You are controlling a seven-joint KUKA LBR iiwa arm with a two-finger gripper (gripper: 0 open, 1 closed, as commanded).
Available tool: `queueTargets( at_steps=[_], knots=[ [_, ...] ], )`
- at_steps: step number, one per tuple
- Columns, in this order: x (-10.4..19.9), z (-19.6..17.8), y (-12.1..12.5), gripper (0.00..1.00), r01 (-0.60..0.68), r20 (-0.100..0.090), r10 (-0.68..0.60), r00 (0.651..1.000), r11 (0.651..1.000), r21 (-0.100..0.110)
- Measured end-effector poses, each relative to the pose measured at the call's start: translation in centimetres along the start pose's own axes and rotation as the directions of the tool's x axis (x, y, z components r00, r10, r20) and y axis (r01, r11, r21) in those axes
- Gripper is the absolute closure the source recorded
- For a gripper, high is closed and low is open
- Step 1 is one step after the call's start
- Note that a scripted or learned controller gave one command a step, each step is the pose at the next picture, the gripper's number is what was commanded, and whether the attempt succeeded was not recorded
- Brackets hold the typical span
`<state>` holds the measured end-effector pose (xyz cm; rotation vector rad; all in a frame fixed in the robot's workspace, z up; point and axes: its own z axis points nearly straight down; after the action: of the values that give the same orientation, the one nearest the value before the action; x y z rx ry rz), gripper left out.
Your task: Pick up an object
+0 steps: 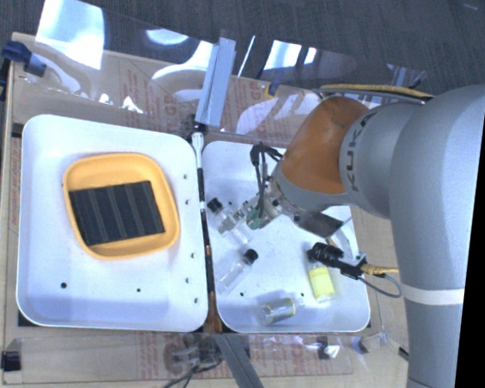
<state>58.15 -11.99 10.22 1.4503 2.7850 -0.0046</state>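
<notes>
Clutter lies scattered over the floor of the shallow white bin on the view's right. Nearest the gripper is a small clear plastic piece, just beside the gripper's tip on the side toward the other bin; whether the two touch cannot be made out, nor whether the gripper is open or closed, nor whether it has hold of anything.

A tiny black block sits a little further toward the bin's left wall, apart from the clear piece; below the gripper in the view a small black round knob rests on the bin floor; just below that lies a small clear vial, tilted on its side. Toward the near wall a short metallic cylinder lies on its side; a pale yellow rectangular block lies to its right, well apart from the clear things.

The grey arm comes in from the right and bends down over the bin, its orange band above the back half of the bin.

The shallow white bin on the view's left holds a yellow rounded tray with a dark ribbed insert lying in it; both bins stand side by side on the brown table.
</notes>
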Motion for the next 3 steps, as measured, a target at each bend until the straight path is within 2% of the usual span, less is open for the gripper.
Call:
queueTargets(
  at_steps=[1,2,3],
  knots=[
    [-6.5,1.1,2.9,1.00,0.017,-0.004,-0.017,1.000,1.000,-0.001],
    [-11.7,1.0,0.9,1.00,-0.129,-0.007,0.129,0.992,0.992,0.007],
    [-11.5,1.0,1.0,1.00,-0.129,-0.006,0.129,0.992,0.992,0.008]
  ],
)
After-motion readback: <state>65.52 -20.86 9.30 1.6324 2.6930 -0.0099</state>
